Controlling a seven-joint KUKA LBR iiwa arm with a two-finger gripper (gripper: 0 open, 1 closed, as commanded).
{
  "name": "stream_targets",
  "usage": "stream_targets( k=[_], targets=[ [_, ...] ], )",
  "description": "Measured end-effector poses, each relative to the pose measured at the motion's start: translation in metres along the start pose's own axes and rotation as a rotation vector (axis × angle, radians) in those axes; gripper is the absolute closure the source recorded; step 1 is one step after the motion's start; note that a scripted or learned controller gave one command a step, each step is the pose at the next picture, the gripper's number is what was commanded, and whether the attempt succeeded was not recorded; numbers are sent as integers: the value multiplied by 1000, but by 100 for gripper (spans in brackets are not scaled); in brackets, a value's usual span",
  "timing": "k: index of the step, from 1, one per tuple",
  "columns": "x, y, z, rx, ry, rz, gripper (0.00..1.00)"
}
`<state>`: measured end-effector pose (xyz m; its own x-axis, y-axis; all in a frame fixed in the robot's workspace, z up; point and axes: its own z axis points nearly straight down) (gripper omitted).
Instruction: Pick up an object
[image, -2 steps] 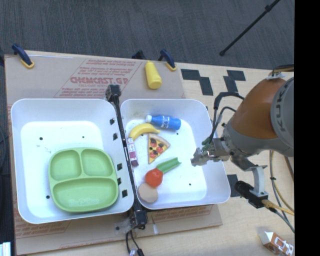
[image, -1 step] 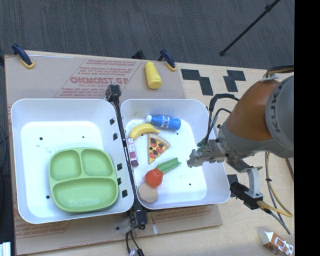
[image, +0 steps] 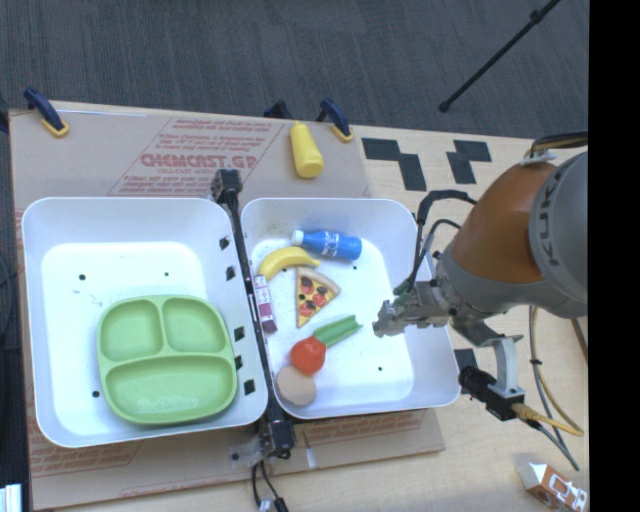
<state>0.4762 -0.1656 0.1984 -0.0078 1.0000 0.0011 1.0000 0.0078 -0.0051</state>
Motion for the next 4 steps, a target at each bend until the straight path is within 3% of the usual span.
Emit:
stream_targets(
  k=[1, 2, 3, 4],
  targets=[
    [-2, 30, 5, -3, 0, 1, 100],
    [3, 6, -11, -2, 1, 4, 100],
    [8, 36, 2, -2, -1, 0, 100],
    [7, 36, 2, -2, -1, 0, 0]
  ],
)
